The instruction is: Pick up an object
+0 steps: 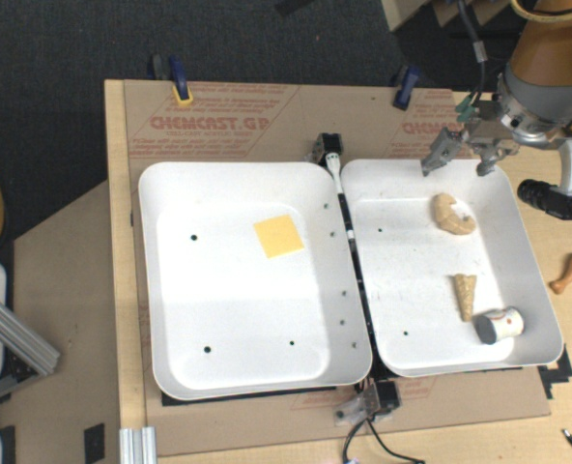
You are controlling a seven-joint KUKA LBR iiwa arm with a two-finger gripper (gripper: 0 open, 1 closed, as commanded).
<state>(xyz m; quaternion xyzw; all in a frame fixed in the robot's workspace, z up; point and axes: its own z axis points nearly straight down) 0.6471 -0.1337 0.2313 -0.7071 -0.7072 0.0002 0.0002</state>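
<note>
Pincer [457, 160] hangs spread wide and empty over the far rim of the right bin [402, 259]. Just below it lies a tan lump [453, 214], long axis slanting from far-left to near-right. Nearer, a cone [465, 294] points its narrow end toward the camera, beside a grey-and-white cylinder [499, 326]. Left bin [170, 259] carries a yellow square [278, 235].

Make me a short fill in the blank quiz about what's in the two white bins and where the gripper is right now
1. The yellow square lies in the ____ bin.
2. The right bin holds ____ objects.
3. The gripper hangs over the right bin's ____ edge, its fingers spread with nothing between them.
4. The item closest to the gripper is the ____ lump.

Missing words: left; three; far; tan
</note>
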